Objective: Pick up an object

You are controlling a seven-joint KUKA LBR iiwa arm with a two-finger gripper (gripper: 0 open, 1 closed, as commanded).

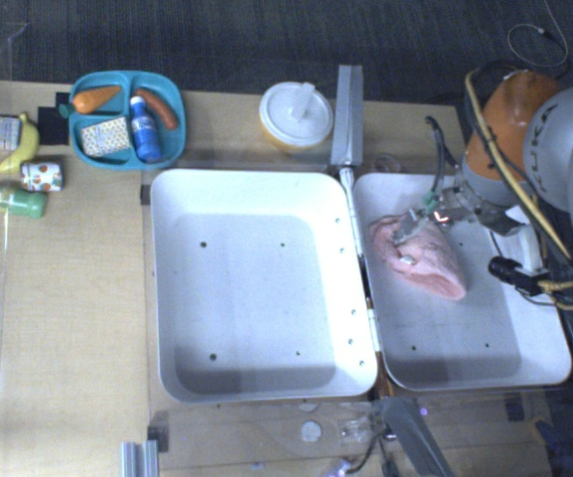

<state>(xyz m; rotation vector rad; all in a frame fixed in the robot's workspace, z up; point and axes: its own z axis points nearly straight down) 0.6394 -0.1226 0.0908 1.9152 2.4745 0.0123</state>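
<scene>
Gripper low over the pink object in the right bin, grasp not confirmed.

You've got the gripper [427, 217] down at the upper-left end of the pink object [420, 256], which lies slantwise in the right bin [465, 361], near its upper-left part and close to the divider wall next to the left bin [251, 286]. Whether the fingers are apart or together can't be told from here; they blur into the object's top edge, so don't log a hold. To do this step well, you'd want the fingers straddling the narrow upper end rather than its flat face, then a straight-up lift. The object looks soft and rounded, so I'd judge a shallow pinch likely to slip. Watch the bin wall on the left; it may foul a finger.
</scene>
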